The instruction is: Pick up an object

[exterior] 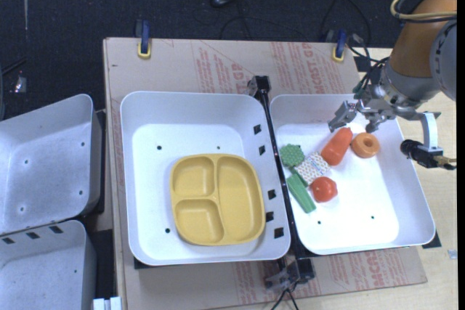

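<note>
The right bin (378, 221) holds an orange carrot-shaped piece (336, 146), an orange ring (365, 145), a red tomato-like ball (324, 189), a long green piece (300, 192), a small green leafy piece (292, 155) and a white dotted block (312, 168). My gripper (357, 119) hangs over the bin's far side, just above the carrot and the ring. Its fingers look spread apart, with nothing between them.
The left bin (145, 120) carries a yellow divided plate (217, 198). A black divider (271, 149) runs between the bins. Yellow clamps (144, 47) (338, 49) hold the board's far edge. Grey trays (43, 156) lie off the bench at left.
</note>
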You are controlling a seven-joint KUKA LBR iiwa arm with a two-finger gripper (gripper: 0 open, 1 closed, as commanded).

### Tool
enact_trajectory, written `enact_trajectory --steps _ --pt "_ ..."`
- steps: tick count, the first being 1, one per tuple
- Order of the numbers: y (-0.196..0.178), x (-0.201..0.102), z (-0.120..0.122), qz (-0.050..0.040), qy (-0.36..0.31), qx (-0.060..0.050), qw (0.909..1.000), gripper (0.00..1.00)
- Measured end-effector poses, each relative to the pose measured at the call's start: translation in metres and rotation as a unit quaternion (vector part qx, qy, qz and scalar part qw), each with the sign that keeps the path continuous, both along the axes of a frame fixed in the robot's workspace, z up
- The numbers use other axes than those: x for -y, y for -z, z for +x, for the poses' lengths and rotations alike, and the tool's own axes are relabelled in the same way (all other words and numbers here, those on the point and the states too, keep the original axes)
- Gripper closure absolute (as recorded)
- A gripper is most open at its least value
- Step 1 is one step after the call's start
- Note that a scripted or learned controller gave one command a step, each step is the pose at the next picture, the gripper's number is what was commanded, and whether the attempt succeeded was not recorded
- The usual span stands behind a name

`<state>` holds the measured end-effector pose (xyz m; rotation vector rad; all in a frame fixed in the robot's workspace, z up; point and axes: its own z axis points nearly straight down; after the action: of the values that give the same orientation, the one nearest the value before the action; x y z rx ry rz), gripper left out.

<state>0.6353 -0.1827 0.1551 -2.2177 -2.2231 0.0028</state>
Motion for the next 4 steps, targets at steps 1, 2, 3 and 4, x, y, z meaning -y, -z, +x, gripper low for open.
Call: enact_trajectory --steps 1,2,3,4 --pt "0.043 -0.003 -0.004 0.0001 0.001 0.0 1.0 0.0" --pt "0.063 -0.004 -0.004 -0.0001 0.0 0.001 1.0 0.0" --pt "0.052 -0.004 -0.003 -0.0005 0.0 0.002 1.0 1.0" --pt "-0.005 -0.004 -0.012 -0.0008 0.002 0.004 1.0 1.0"
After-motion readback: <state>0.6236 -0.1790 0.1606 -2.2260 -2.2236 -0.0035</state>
